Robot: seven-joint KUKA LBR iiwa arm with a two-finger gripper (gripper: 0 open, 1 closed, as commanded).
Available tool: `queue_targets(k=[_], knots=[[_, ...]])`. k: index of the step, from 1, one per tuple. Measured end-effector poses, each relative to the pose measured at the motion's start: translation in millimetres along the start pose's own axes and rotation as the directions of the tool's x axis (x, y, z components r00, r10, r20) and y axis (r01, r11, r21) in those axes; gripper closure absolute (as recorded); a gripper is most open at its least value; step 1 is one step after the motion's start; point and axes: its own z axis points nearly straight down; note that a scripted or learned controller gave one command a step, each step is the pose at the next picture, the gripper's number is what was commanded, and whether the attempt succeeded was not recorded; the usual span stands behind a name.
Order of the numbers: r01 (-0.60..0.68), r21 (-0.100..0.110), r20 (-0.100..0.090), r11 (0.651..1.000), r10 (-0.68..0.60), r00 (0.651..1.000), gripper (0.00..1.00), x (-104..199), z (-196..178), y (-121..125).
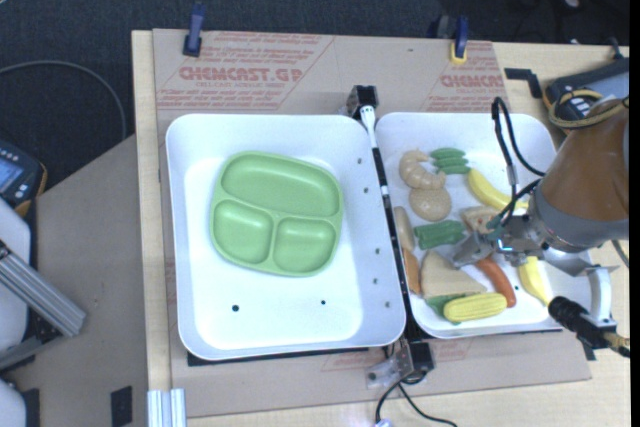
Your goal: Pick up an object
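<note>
- Jaws first: from my seat I cannot tell whether they stand apart or together, since the metal tip of the two-finger gripper point(478, 248) is small and sits among the toys.
- I see that gripper low in the right shallow white bin point(535, 137), reaching in from the right, with the grey arm with its orange band point(590, 177) above it.
- Its tip lies over a pale tan wedge-shaped toy point(447, 275) and just beside a dark green plastic vegetable piece point(438, 234); whether it touches either I cannot make out.
- Just right of the tip lies a red-orange sausage-shaped toy point(497, 278) (partly under the wrist).
- Near the front rim of that bin I see a yellow plastic corn cob point(473, 307), with a yellow piece point(535, 280) near it under the arm.
- Further back lie a yellow plastic banana point(485, 188), a green bean-pod toy point(449, 159) and two beige lumpy toy pieces point(424, 183).
- An orange carrot-shaped toy point(411, 267) lies along the bin's left wall.
- The left shallow white bin point(190, 245) holds a light green three-compartment plastic plate point(276, 212), lying flat, well apart from the gripper.
- Both bins rest on a brown paper-covered board point(250, 70), held at the back by two blue clamps point(193, 32).
</note>
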Motion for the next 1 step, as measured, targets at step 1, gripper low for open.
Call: queue_targets(k=[1], knots=[[0.0,-0.013,0.005,1.0,0.0,1.0,1.0,-1.0,-17.5,2.4]])
